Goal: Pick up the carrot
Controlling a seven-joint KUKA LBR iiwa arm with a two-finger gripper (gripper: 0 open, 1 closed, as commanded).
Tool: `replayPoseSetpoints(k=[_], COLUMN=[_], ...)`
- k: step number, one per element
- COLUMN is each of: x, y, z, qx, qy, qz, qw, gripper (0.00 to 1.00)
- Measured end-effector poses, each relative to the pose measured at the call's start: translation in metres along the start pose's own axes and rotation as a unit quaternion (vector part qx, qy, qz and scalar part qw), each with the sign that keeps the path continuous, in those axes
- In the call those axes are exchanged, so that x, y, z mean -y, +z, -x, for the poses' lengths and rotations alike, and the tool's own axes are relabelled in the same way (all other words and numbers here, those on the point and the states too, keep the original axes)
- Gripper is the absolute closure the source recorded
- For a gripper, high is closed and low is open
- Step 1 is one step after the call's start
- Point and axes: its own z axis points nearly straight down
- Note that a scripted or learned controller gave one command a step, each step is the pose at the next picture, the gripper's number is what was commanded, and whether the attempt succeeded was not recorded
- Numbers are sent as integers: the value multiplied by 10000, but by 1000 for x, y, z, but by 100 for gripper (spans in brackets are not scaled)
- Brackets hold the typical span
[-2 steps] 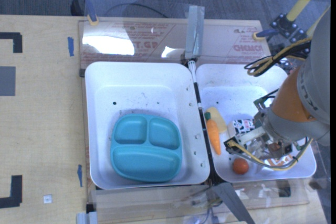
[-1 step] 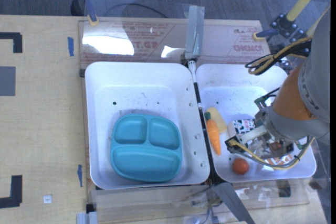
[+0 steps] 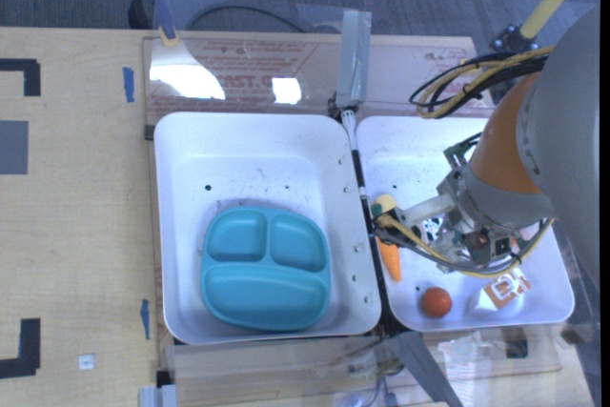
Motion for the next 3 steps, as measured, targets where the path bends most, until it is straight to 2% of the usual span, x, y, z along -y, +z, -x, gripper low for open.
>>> replayPoseSetpoints(k=[1,2,3], x=[38,37,-47], y=[1,1,1], z=[-32,-32,-54], qx=[17,19,16], qy=[-2,6,-1162], qz=[9,11,13], qw=[10000,10000,9932], gripper=[100,0,0])
